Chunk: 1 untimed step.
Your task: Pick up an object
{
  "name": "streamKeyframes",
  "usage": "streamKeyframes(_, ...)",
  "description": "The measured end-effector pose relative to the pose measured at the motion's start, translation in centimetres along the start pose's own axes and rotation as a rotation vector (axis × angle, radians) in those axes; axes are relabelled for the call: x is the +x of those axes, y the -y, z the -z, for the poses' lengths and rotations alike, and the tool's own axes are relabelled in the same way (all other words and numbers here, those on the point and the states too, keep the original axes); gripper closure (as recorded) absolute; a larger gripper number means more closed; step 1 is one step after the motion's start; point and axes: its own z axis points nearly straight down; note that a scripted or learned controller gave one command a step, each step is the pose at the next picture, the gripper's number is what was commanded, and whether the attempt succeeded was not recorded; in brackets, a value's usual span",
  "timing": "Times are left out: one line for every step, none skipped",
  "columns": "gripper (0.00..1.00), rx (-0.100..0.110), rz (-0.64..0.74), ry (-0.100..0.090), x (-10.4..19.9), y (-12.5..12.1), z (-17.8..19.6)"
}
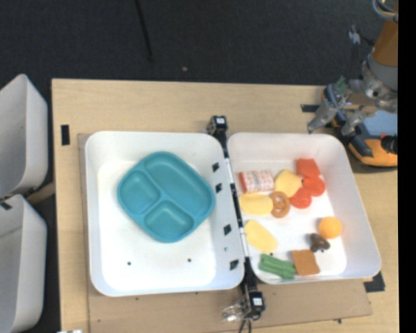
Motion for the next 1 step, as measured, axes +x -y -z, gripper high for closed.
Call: streamKeyframes(0.00,-0.013,0.003,0.004,0.08,-0.23,0.94)
